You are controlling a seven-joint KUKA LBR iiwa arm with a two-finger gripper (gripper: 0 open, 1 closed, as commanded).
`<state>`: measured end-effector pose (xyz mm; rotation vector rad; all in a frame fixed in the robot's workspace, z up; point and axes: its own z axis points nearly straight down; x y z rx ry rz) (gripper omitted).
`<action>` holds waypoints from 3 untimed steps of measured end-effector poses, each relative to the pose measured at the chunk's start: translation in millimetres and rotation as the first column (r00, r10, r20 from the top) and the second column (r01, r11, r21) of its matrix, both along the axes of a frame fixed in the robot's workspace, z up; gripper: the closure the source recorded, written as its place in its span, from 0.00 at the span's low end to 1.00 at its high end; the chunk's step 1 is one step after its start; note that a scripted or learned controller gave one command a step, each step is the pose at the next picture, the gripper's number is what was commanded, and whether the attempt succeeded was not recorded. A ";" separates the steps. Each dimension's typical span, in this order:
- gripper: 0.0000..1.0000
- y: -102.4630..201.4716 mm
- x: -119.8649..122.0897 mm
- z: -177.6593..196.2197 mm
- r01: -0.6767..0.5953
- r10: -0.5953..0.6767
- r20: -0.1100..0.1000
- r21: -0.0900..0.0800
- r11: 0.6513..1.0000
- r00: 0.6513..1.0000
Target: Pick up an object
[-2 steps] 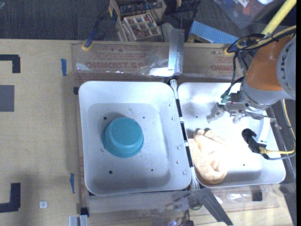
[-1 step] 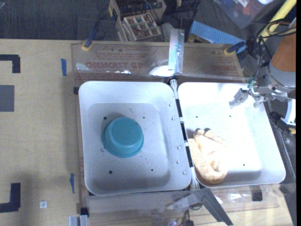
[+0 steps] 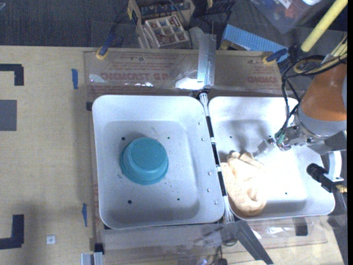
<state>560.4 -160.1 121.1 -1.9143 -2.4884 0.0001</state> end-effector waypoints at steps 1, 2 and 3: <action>0.00 30.5 55.9 -33.3 0.001 -0.001 0.010 -0.004 1.000 1.000; 0.00 53.8 107.2 -23.9 0.071 -0.071 0.007 -0.003 0.997 0.997; 0.00 0.3 107.4 68.3 0.332 -0.332 0.007 -0.003 0.943 0.943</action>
